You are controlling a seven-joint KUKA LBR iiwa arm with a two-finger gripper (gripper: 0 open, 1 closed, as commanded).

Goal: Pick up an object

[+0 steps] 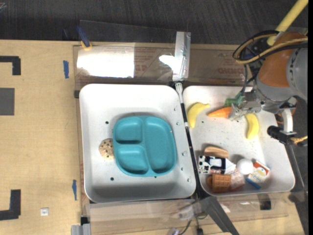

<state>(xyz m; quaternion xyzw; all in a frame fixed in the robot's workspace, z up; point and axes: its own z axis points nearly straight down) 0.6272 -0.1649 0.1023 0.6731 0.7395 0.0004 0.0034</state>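
Seen from the fixed overhead camera, the grey arm with its orange band reaches in from three o'clock, and its gripper (pixel 243 107) hangs low over the far end of the right bin (pixel 286 153), at about twelve o'clock of that bin's floor.

A toy carrot (pixel 220 112) lies just beside the gripper on its nine o'clock side, orange body pointing toward nine o'clock and green top toward three o'clock, so its long axis runs almost straight across the frame. The green top sits right at the gripper, but nothing can be made out between the jaws, and whether they stand wide or narrow cannot be told from this angle.

One banana (pixel 252 125) lies at roughly five o'clock from the gripper, its length running twelve to six. A second banana (pixel 195 113) curves against the dividing wall, farther out at nine o'clock beyond the carrot. The carrot looks the nearest candidate; a grasp would likely need the jaws to close across its short width, front to back.

A heap of small packets and toy food (pixel 230 170) fills the bin's six o'clock end, well apart from the gripper.

The left bin (pixel 93 131) holds a teal divided plate (pixel 145 145), with a cookie (pixel 106 149) touching its nine o'clock rim.
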